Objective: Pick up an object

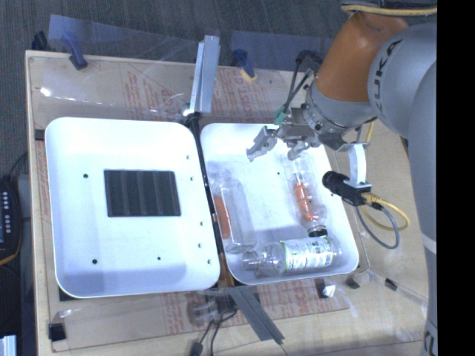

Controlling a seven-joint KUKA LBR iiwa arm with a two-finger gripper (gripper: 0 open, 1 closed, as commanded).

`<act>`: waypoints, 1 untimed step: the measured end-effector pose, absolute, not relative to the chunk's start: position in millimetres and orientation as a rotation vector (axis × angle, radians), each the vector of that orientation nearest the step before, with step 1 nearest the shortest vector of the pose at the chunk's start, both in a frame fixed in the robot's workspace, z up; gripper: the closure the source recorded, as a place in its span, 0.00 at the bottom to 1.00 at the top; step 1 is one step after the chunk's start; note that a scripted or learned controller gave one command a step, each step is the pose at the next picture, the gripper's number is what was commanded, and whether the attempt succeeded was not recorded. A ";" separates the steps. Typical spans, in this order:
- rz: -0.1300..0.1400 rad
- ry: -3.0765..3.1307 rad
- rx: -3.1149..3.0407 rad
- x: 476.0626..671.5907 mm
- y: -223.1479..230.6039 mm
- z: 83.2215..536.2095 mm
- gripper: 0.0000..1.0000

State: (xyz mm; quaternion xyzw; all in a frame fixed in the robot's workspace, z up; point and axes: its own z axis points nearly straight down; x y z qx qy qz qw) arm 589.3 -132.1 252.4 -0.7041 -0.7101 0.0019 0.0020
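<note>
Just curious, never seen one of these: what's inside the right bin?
The right bin holds three clear bottles: one with orange contents by its left wall, another under the hand, and a labelled one along the near edge. The arm hides the far right corner.

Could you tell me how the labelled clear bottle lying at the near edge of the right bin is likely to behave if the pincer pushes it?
The labelled bottle lies on its side, so it would probably roll. It looks like clear plastic, so likely light and somewhat slippery. The bin wall beside it may stop it.
</note>
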 end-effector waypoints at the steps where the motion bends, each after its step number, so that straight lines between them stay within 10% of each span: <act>1: 0.005 -2.350 -2.077 560.2 -170.6 244.2 0.00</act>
